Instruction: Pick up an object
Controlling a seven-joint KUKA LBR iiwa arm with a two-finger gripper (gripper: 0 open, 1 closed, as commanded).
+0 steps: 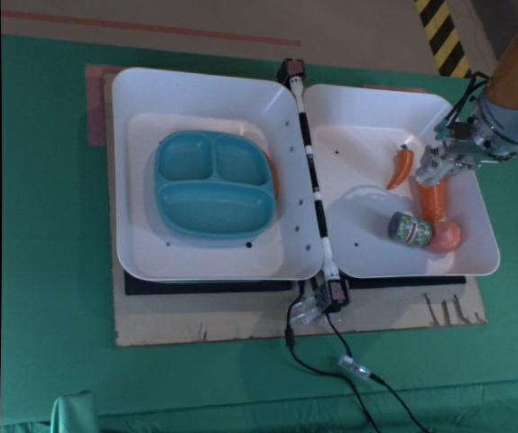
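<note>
The right bin (367, 142) holds an orange chili pepper (401, 167), an orange carrot (432, 204), a small patterned can (410, 229) lying on its side and a pink ball (446, 235). My gripper (432, 171) hangs over the bin's right side, right at the carrot's upper end and just right of the pepper. The gripper's body hides the carrot's top. The can and ball lie together near the bin's front right corner, below the gripper.
The left bin (133, 106) bears a blue divided plate (212, 183), with an orange sliver (275, 177) showing at its right edge. A black-and-white bar (311, 165) runs between the bins. Cables (349, 363) trail across the green mat in front.
</note>
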